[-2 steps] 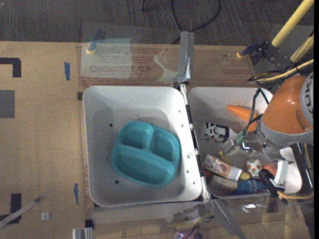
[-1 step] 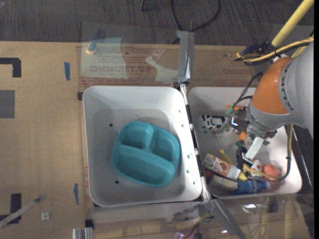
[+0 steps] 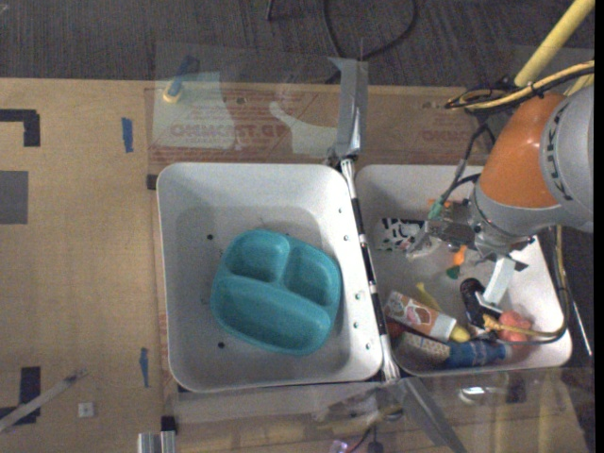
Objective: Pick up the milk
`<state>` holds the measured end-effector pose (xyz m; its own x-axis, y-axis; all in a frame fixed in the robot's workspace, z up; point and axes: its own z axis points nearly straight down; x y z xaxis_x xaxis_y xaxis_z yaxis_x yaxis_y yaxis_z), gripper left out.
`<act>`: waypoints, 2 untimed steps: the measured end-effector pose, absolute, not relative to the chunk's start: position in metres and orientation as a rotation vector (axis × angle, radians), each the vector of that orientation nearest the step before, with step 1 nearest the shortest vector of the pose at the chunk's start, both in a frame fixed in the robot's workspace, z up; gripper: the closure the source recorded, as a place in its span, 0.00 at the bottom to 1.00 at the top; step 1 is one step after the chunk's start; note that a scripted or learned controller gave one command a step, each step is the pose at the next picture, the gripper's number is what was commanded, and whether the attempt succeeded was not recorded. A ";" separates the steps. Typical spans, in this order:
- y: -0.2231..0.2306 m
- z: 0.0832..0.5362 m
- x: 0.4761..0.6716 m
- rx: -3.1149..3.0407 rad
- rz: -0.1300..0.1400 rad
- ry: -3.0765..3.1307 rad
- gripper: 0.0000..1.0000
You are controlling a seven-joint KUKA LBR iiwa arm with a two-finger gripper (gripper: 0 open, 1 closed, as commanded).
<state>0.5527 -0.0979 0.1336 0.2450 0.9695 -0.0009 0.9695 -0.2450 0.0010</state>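
The milk (image 3: 400,234) is a small carton with black and white cow patches. It lies in the right bin (image 3: 396,185), close to that bin's left wall. My gripper (image 3: 469,264) hangs over the middle of the same bin, just right of the carton, under the grey wrist and the orange band (image 3: 521,157). Cables and the wrist body cover much of the gripper. Nothing of the milk appears lifted; it rests on the bin floor.
The left bin (image 3: 189,196) holds a teal divided plate (image 3: 276,291). Along the right bin's near side lie a red and white bottle (image 3: 423,315), a blue object (image 3: 477,354), a pink item (image 3: 515,325) and a yellow piece (image 3: 431,298).
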 end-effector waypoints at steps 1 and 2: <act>-0.107 0.091 0.625 2.414 -0.007 2.012 0.00; -0.104 0.100 0.628 2.407 0.006 2.010 1.00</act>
